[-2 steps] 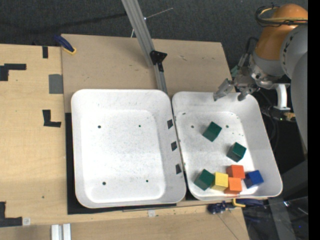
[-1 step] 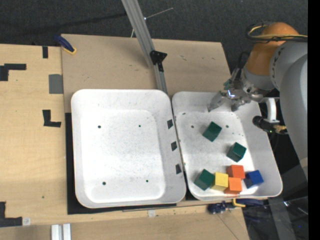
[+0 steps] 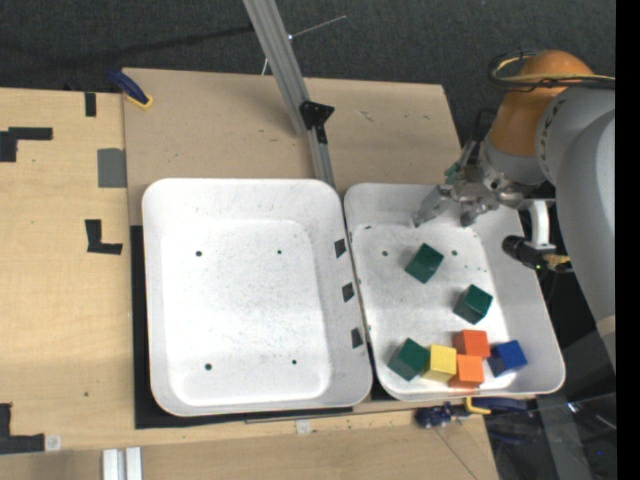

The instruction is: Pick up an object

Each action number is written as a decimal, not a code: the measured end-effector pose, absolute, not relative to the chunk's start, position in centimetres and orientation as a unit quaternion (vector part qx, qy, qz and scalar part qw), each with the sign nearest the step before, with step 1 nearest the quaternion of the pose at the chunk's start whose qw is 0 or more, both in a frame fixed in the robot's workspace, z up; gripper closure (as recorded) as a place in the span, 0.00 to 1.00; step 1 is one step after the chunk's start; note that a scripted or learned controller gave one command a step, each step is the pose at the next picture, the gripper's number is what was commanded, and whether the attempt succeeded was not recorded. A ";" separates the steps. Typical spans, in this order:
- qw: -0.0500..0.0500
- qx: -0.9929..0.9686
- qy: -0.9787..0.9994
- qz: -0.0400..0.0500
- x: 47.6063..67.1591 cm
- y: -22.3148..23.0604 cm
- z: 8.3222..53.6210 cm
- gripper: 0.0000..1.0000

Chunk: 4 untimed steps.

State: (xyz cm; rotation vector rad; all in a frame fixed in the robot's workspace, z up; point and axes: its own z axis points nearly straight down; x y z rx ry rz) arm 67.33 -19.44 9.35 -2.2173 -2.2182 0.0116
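The right bin holds several small cubes. A dark green cube lies near its middle, and another green cube sits lower right of it. Along the near edge cluster a third green cube, a yellow cube, two orange cubes and a blue cube. My gripper hangs over the far end of this bin, above and slightly right of the middle green cube. Its fingers are spread open with nothing between them.
The left bin stands beside the right one. A slanted metal bar crosses the bench behind the bins. The grey arm with its orange band fills the right side.
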 end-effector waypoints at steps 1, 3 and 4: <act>0.003 -0.707 -0.708 0.004 67.3 -19.4 10.3 1.00; -0.003 -0.706 -0.708 -0.002 67.8 -19.8 22.0 1.00; 0.000 -0.705 -0.709 -0.001 67.6 -14.4 22.8 1.00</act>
